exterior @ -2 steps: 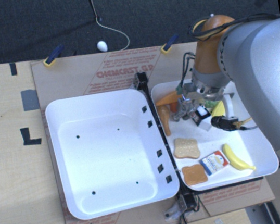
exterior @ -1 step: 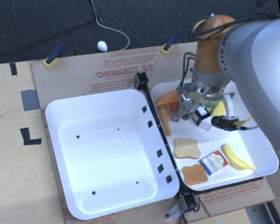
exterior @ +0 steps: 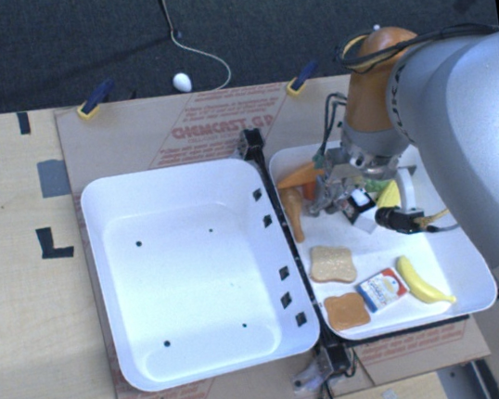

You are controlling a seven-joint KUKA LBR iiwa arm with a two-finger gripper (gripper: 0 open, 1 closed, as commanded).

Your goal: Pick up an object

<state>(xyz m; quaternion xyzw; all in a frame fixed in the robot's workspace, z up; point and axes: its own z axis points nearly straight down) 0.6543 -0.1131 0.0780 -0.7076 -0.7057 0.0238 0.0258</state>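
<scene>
My gripper [exterior: 331, 192] hangs low over the far part of the right bin [exterior: 465, 254], just right of an orange carrot-like piece [exterior: 297, 177] and a second orange piece [exterior: 293, 215] along the bin's left wall. A green item [exterior: 387, 193] lies partly hidden behind the wrist. Nearer the front lie a pale bread slice [exterior: 332, 265], a browner toast slice [exterior: 346, 311], a small blue and white packet [exterior: 381, 290] and a yellow banana [exterior: 422, 280]. The arm hides whatever lies under the fingertips.
The left bin [exterior: 186, 270] stands beside the right one, with a black clip strip [exterior: 279, 236] along the shared wall. The grey arm [exterior: 461, 113] covers the right bin's far right side. A white ball on a cord [exterior: 181, 82] lies beyond the bins.
</scene>
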